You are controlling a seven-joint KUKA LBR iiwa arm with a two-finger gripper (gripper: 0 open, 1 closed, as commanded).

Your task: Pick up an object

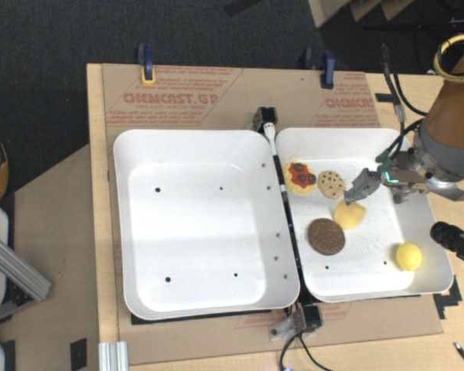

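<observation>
Touching the pincer (357,195): pale yellow rounded piece (350,215).

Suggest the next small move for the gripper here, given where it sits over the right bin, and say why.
Probably a short descent onto the pale yellow piece. The gripper sits just above its upper edge in the right bin, with nothing seen between its fingers. The brown round cookie lies close on the left, so a straight drop looks safer than a sideways approach.
</observation>
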